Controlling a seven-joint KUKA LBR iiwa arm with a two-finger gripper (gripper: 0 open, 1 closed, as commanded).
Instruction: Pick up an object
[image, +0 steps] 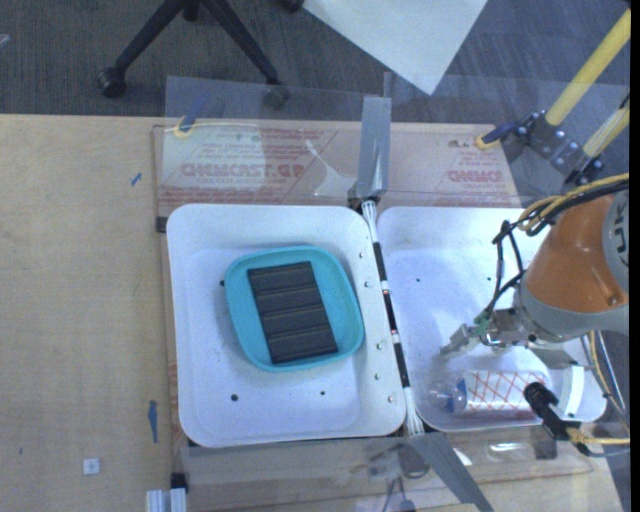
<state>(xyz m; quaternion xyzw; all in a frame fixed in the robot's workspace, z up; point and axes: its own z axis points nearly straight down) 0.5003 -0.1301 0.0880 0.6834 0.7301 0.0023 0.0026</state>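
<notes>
In the right bin (440, 262), near its front edge, lies a tube-shaped object (490, 391) on its side. It looks like a clear or whitish plastic body with a red crisscross pattern over its middle, a pale blue cap end pointing to 9 o'clock and a dark end toward 3 o'clock. It rests on the bin floor, close to the front wall.

The gripper (468, 338) hangs just beyond the tube, at about 11 o'clock from it, and is small, metallic and partly blurred; whether its fingers are spread or closed cannot be told, and nothing is seen between them. The tube lies apart from it, not lifted. Above the gripper rises the grey arm with its rounded orange band (572, 262), wrapped by black and yellow cables.

At 9 o'clock from the tube, in the left bin (200, 330), sits a shallow turquoise tray (240, 310) with rounded corners and a glossy rim, holding a dark grey ribbed slab (291, 311) of four strips. Both bins are smooth white plastic with faint speckles, set on a pale wooden bench (70, 300).
</notes>
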